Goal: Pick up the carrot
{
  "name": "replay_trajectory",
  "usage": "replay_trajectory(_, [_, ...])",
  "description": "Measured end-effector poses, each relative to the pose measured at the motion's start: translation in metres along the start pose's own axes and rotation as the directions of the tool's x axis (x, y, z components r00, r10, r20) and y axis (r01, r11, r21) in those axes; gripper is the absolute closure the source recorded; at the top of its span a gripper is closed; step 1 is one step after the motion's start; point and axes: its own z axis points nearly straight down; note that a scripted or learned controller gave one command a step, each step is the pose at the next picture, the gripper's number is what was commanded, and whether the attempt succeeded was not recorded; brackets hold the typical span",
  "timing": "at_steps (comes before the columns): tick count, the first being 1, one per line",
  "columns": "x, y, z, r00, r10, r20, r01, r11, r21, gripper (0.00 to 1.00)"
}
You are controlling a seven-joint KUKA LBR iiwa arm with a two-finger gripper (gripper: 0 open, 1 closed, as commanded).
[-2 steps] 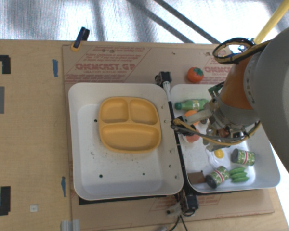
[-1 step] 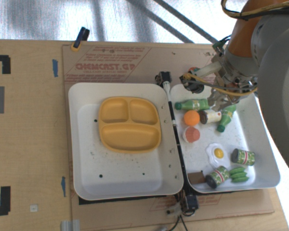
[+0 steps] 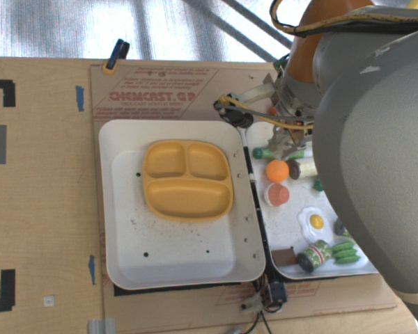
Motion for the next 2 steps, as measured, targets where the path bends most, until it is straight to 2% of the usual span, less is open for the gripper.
replay_trajectory(1, [0.031, 0.046, 0.001, 1.0, -0.025, 0.0, 0.025, 1.0, -0.001, 1.0])
replay_trajectory(2, [0.03, 0.083, 0.009, 1.0, 0.0, 0.0, 0.0, 1.0, -0.001, 1.0])
